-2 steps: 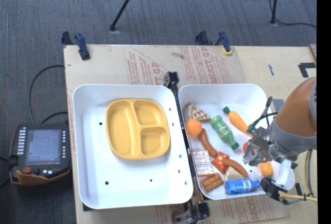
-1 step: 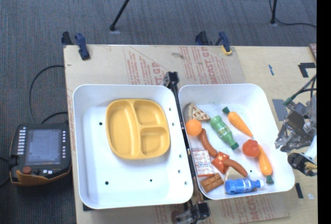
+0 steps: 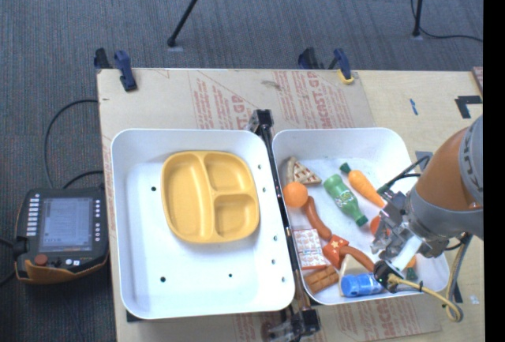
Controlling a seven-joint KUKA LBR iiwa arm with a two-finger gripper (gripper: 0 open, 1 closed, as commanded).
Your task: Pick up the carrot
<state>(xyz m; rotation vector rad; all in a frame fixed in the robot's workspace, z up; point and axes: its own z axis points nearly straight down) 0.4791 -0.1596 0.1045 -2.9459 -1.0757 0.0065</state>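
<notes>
Near the right bin's [image 3: 394, 139] right wall, the gripper [image 3: 388, 246] hangs below the carrot [image 3: 364, 186], carrying nothing visible.

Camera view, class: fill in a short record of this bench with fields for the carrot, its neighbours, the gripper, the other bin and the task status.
carrot: lying at a slant in the right bin, near its far right side
neighbours: green bottle just left of it; orange ball further left
gripper: low over the right bin's near right part, nearer the camera than the carrot
left bin: holds a yellow plate with three compartments
status: carrot not yet picked up
</notes>
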